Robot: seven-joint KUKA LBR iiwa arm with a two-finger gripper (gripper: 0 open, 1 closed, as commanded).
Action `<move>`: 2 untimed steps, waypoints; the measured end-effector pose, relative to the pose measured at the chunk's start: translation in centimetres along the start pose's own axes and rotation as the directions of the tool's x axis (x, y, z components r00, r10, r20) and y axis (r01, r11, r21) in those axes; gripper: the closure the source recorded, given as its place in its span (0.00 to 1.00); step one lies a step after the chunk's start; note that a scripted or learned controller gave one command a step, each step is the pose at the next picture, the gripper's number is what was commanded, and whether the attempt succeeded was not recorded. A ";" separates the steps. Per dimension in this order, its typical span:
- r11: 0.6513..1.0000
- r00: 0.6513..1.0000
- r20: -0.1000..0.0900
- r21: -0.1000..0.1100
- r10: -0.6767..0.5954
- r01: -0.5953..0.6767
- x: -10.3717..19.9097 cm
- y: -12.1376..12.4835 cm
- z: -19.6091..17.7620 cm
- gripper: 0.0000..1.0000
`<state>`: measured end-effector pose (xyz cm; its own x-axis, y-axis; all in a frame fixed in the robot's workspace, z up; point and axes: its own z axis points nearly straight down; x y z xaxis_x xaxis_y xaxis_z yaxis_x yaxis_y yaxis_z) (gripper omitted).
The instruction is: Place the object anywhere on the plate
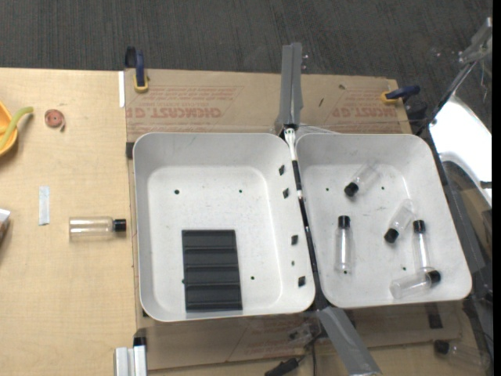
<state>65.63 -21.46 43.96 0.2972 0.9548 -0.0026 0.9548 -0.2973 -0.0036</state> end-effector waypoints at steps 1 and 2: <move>0.980 0.980 0.000 0.000 0.198 -0.198 5.9 -1.5 0.0 0.00; 0.934 0.934 -0.001 -0.001 0.356 -0.356 0.7 0.1 0.0 0.00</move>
<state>65.92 -20.82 43.99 0.6180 0.7862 -0.0032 0.7862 -0.6180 -0.0018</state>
